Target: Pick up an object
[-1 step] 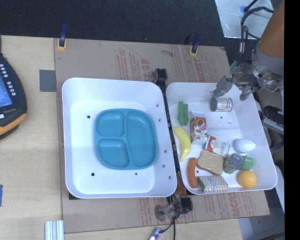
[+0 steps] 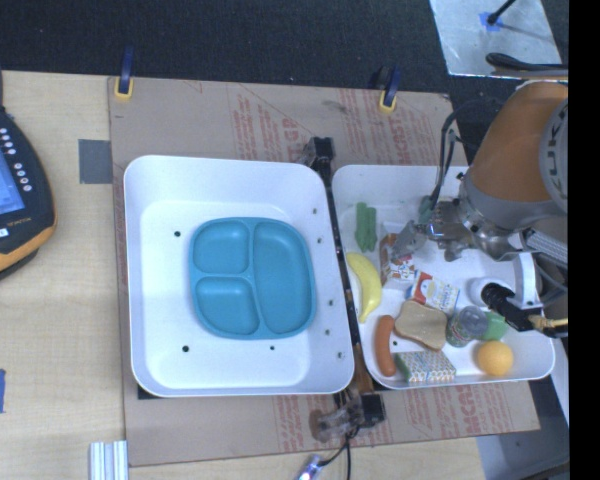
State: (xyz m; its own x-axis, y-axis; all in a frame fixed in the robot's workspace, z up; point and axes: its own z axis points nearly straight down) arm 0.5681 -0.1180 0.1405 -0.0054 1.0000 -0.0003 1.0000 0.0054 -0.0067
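Note:
The right bin [image 2: 400, 180] holds several play-food items. Along its left side lie a green vegetable [image 2: 365, 225], a yellow banana [image 2: 365, 282] and a hot dog [image 2: 383, 345]. A slice of bread [image 2: 421, 324], a small carton [image 2: 437, 292] and a printed packet [image 2: 400, 266] lie in the middle. An orange [image 2: 494, 358], a green-capped bottle [image 2: 474, 324] and a patterned box [image 2: 426, 368] sit near the front. My gripper [image 2: 417, 235] hangs low over the bin's upper middle, just above the packet and right of the green vegetable. Nothing is visibly held in it.
The left bin [image 2: 150, 268] contains a blue divided plate [image 2: 252, 276]. A teach pendant [image 2: 5, 193] lies on the bench at far left. The grey and orange arm [image 2: 515, 158] covers the right bin's upper right corner. Clamps [image 2: 387, 88] pin the cardboard at the back.

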